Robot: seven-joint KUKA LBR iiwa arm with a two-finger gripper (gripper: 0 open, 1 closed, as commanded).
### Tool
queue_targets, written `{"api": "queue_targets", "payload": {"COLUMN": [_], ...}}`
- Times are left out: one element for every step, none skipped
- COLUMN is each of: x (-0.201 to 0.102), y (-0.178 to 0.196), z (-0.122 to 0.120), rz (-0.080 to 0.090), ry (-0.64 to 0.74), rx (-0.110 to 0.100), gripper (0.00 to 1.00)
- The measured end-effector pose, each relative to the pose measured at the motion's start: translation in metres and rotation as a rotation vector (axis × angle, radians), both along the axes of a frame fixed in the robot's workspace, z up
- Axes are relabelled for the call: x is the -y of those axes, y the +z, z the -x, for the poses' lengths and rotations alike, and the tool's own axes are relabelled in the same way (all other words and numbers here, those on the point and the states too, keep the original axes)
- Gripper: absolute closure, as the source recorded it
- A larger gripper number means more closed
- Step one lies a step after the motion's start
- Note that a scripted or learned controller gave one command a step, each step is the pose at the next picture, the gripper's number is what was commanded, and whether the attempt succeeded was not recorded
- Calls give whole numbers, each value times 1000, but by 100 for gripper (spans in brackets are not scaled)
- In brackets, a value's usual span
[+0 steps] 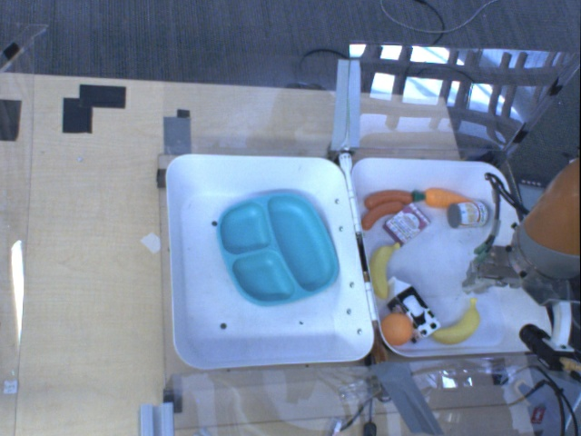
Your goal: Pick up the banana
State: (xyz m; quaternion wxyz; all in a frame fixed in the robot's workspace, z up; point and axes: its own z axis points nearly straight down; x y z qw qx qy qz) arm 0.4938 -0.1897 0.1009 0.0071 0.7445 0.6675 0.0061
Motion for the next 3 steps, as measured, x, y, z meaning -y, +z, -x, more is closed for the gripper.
{"api": "queue_targets", "payload": {"x": [0, 8, 7], "y": [0, -12, 0], "z": [0, 3, 0], "rz": [0, -1, 0], "ry": [0, 45, 48], "rx": [0, -8, 0], "gripper": [0, 0, 100]}}
